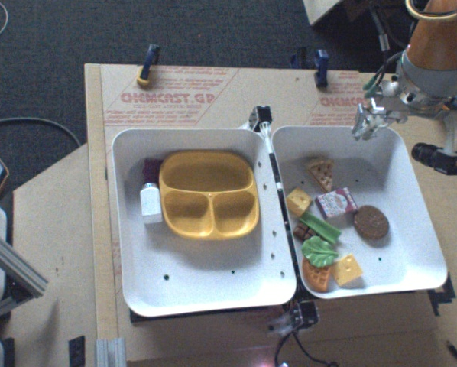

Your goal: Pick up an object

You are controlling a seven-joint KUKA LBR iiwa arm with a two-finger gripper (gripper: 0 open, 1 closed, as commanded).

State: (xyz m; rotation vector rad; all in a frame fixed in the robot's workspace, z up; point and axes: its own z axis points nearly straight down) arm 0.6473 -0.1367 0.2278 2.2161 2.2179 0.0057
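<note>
My gripper [365,125] hangs over the far rim of the right bin [419,205], near its back corner, with no object at its tip. Several toy foods lie lower in that bin: a pizza slice [319,172], a yellow cheese cube [298,202], a pink carton [336,203], a brown round patty [371,222], a green stick [321,227], a green leafy piece [318,249], an orange piece [315,276] and a cheese wedge [348,269]. The pizza slice is the nearest to the gripper, off to its lower left.
The left bin [129,266] holds a yellow divided plate [209,193], a white bottle [150,203] and a purple item [152,167] beside it. A black clip [260,116] sits where the bins meet at the back. Clamps [147,64] hold the board.
</note>
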